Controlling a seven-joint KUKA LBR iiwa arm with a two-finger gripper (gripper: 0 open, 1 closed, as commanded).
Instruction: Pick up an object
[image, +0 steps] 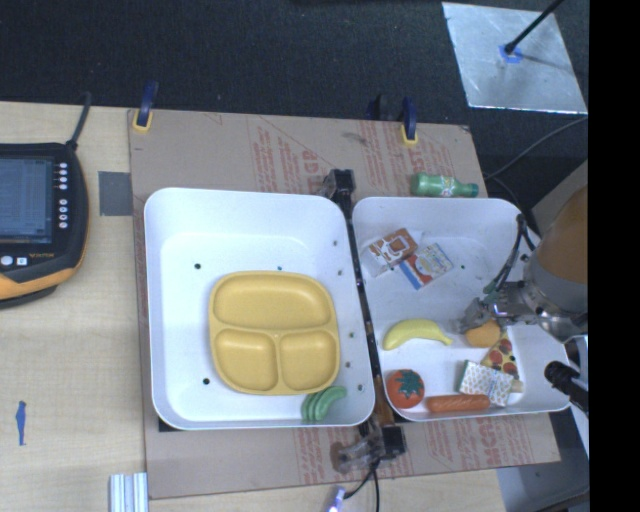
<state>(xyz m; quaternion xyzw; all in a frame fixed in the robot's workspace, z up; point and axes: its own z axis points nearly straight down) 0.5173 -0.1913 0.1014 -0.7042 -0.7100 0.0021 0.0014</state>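
Orange round fruit (484, 334) right beneath the fingers (478, 318), touching them.

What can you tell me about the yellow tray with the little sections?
The yellow tray looks like smooth plastic, with rounded corners. It has three compartments: a wide one across the far side and two smaller ones along the near side. It lies flat, right way up, near the middle of the left bin, turned slightly askew. A green toy vegetable lies just off its near right corner.
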